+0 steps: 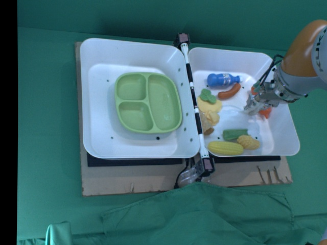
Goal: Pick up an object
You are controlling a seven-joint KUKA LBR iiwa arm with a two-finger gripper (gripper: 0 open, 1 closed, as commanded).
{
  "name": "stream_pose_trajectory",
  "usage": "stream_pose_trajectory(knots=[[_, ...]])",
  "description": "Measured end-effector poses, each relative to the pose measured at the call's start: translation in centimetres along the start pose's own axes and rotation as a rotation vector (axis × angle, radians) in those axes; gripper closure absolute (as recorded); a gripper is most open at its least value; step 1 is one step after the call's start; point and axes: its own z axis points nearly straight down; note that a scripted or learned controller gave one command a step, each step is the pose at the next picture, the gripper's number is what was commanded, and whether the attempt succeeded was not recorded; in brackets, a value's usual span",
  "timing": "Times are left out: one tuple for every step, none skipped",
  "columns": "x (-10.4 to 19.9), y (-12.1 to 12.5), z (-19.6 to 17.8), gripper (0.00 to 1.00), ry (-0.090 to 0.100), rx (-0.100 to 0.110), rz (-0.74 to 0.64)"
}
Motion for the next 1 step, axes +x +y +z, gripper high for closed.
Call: stream_pose_trajectory(knots=[[0.49,0.14,-0.17,0.00,0.009,-0.001,-0.005]])
